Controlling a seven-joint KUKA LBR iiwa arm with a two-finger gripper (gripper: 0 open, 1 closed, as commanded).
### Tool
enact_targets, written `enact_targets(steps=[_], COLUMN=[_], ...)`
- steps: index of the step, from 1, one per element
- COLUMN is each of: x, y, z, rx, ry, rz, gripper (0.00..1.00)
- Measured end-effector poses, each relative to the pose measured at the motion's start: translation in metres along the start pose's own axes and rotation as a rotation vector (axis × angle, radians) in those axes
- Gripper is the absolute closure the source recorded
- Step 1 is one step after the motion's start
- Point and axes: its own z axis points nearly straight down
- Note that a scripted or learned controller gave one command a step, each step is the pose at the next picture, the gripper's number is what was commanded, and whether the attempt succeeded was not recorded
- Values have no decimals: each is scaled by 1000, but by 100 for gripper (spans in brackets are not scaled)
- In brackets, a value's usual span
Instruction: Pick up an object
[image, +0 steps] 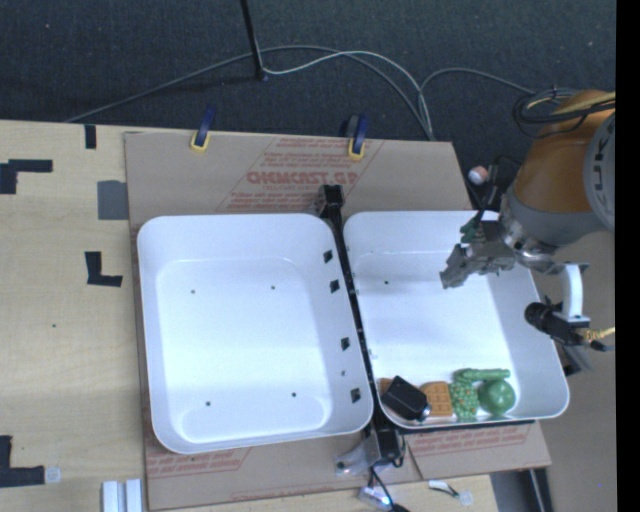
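Clustered along the near wall of the right bin (520, 300), well apart from the jaws and below them in the view: a black object (405, 398), an orange-tan block (436, 398) and a green toy (484, 391), likely slid there and hard against the rim. Gripper (462, 270) hanging over the far, bare half of that bin, touching nothing. Cannot tell how far the jaws stand apart; nothing seen between them.

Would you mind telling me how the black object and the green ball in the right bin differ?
The black object is dark, flat and blocky, lying tilted near the divider; the green ball is round and bright, nearer the bin's right corner. The black object looks slightly larger. Both lie along the right bin's near wall, apart from the claw.
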Motion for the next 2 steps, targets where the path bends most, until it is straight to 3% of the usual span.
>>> enact_targets(steps=[1, 2], x=[2, -4], y=[-81, -45], z=[-48, -43], rx=[-5, 0], ry=[-1, 0], rz=[2, 0], gripper=[100, 100])
